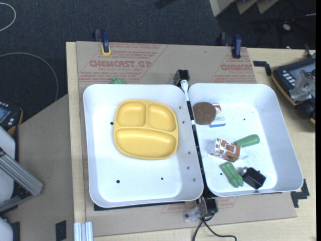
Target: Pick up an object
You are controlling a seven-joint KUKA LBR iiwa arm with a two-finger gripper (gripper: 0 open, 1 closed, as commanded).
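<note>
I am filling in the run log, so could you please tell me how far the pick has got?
Nothing looks done yet: the yellow divided plate lies alone in the left bin. The brown disc, orange-white packet, two green pieces and black block all rest in the right bin. Nothing is in hand; the whole pick remains.

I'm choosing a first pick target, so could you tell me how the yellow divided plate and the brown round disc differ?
The yellow divided plate lies alone in the left bin; the brown round disc sits in the right bin among other items. The plate is far larger and moulded into three compartments, while the disc looks flat and plain. The disc overlaps a small card; the plate touches nothing else. Both lie flat.
</note>
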